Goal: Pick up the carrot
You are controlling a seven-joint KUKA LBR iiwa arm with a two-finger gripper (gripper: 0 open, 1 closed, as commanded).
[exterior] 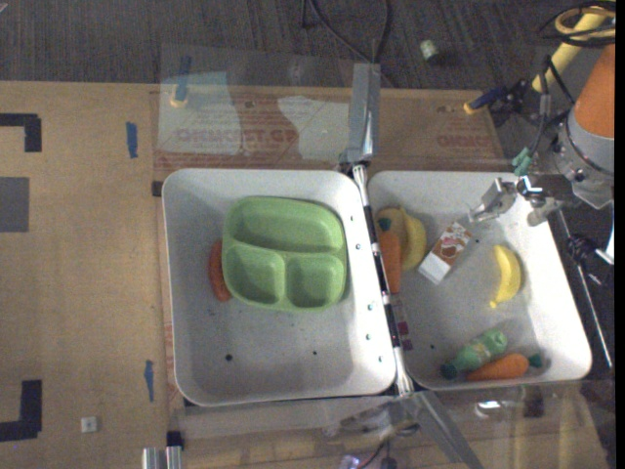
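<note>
Lowest in frame, lower right: carrot (500,366) lying flat in the right bin (576,360), touching a green bottle (479,348). Upper right: gripper (508,200) hovering over that bin's top edge; whether it is spread or closed cannot be told. Judged light, stiff, smooth; best grasped across its thick orange middle.

Arm (594,135) at the right edge: grey body with a wide orange band (598,106) above the wrist. Below the band sits a pale grey, rounded wrist ring. The end effector (496,201) is bare silvery metal, boxy, with small brackets and dull highlights; finger detail too blurred to read. A yellow hose (576,29) and thin dark cables loop near the upper arm. Small teal-green fittings (523,157) sit on the cabling near the wrist. No markings legible.
</note>
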